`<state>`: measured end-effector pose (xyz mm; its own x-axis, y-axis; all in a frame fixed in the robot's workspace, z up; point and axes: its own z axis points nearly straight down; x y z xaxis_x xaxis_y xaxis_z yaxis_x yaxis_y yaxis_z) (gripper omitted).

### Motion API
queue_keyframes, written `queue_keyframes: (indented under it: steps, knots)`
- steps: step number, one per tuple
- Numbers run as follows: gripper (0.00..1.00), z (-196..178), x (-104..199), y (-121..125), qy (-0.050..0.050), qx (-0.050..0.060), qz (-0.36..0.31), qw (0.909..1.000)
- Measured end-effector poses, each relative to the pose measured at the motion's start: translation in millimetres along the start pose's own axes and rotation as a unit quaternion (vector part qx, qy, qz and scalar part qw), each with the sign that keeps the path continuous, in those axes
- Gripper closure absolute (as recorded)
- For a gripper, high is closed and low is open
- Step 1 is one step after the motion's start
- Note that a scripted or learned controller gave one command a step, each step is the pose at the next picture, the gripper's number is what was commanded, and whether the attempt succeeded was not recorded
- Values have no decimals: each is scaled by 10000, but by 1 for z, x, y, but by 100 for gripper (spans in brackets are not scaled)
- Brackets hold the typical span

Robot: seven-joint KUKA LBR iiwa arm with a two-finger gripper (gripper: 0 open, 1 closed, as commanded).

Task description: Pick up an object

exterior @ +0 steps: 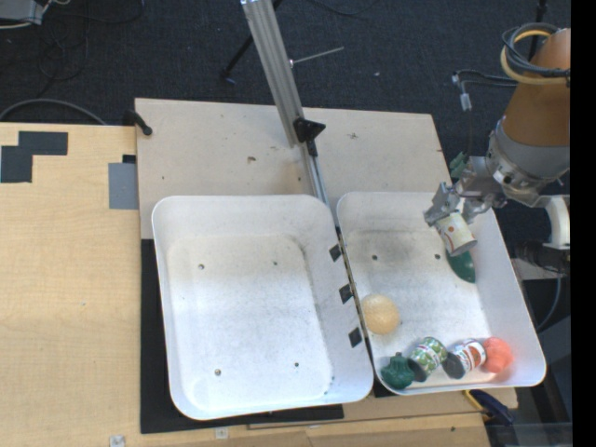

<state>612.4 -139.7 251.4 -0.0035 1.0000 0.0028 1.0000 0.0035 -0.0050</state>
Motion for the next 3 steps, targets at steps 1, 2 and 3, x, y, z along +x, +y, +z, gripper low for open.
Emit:
queue_keyframes:
  steps: [1,2,3]
  knots:
    - [100,15,50,-7,-1,1,-4,10000]
    - [100,21,110,-7,0,-2,-4,10000]
    - [100,11,161,-15,0,-2,-7,10000]
